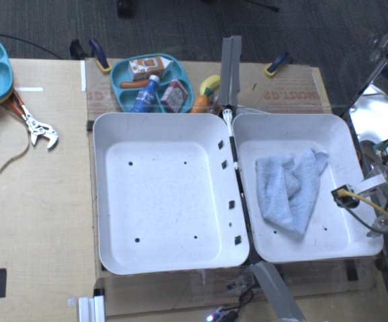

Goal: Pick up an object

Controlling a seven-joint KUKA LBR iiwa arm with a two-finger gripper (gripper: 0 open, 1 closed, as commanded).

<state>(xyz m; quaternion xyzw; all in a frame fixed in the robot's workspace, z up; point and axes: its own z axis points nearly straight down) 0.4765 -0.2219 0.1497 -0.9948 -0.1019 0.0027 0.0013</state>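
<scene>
In the right bin point(355, 243) a crumpled blue cloth point(290, 188) lies loose, so a pinch may catch only a fold and slip; the gripper's jaw state I cannot tell.

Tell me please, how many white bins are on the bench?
2. The left bin sits in the middle of the bench; the right bin lies directly beside it and holds a crumpled blue-grey towel. I see no sign of others hidden.
</scene>
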